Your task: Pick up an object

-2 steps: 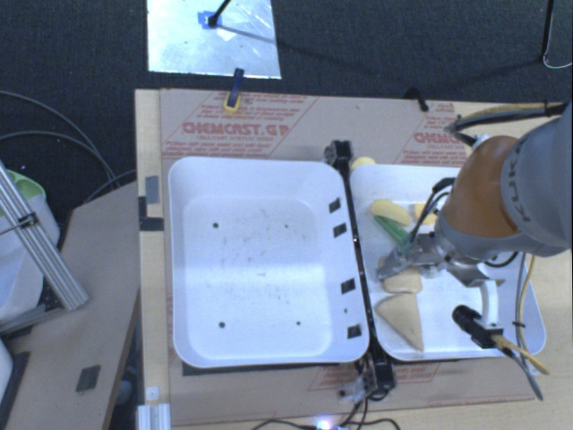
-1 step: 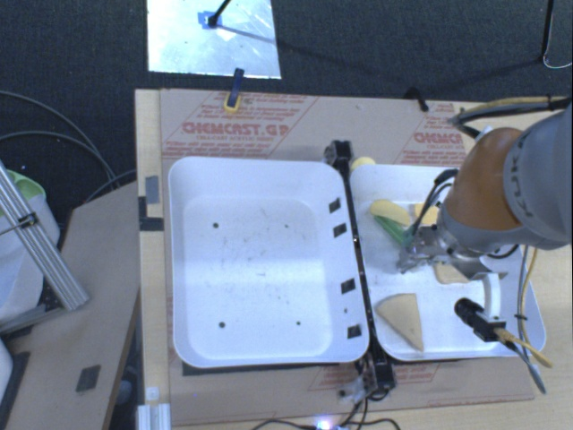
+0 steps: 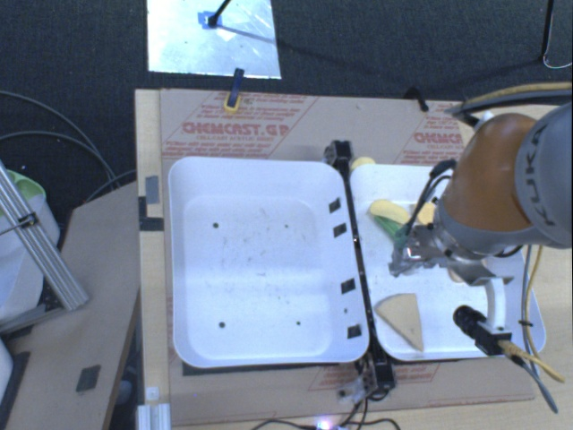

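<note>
Reaching in from the right over the right bin [image 3: 363,240]: grey arm [image 3: 501,186], its hand [image 3: 407,256] low above the bin floor. Impossible to tell the hand's opening or any hold. Just beside it, a yellow-green object [image 3: 389,213]; nearer the front edge, a tan wedge [image 3: 403,319].

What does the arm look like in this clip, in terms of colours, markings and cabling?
The arm is a bulky, rounded grey body with a broad orange band above the wrist and part of dark KUKA lettering on the grey shell. Below the band sits a metallic gripper over the right bin. Dark cables run along the wrist, and a yellow cable hangs beside it.
</note>
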`<state>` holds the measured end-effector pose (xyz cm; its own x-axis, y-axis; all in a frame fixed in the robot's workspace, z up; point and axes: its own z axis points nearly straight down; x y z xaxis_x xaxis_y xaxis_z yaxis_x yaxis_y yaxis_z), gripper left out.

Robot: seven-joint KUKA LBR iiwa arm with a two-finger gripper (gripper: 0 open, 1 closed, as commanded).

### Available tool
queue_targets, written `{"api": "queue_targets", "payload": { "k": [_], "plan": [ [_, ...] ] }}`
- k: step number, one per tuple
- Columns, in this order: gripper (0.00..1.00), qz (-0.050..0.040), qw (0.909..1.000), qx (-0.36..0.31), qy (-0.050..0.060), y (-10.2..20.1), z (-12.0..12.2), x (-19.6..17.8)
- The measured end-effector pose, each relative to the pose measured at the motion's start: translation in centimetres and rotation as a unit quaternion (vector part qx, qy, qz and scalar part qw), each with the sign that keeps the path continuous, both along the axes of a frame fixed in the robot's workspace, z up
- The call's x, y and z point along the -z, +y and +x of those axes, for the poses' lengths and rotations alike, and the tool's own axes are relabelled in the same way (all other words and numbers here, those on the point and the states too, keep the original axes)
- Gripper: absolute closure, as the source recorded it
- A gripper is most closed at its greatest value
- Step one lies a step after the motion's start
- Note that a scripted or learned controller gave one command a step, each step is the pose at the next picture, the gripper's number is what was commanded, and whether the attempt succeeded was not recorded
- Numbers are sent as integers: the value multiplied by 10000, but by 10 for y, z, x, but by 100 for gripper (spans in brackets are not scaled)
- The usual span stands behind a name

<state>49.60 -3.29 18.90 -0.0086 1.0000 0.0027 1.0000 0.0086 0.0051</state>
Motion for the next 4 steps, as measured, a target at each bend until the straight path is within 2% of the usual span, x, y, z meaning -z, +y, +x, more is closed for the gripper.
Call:
{"api": "queue_targets", "payload": {
  "k": [1, 2, 3, 4],
  "plan": [
    [100, 5, 10000, -21, -46, 62, -8, -112],
    [100, 13, 10000, -5, -82, 104, -8, -297],
    [100, -23, 10000, 46, 81, 94, -3, -71],
    [100, -16, 10000, 63, -66, 33, -8, -208]
  ]
}}
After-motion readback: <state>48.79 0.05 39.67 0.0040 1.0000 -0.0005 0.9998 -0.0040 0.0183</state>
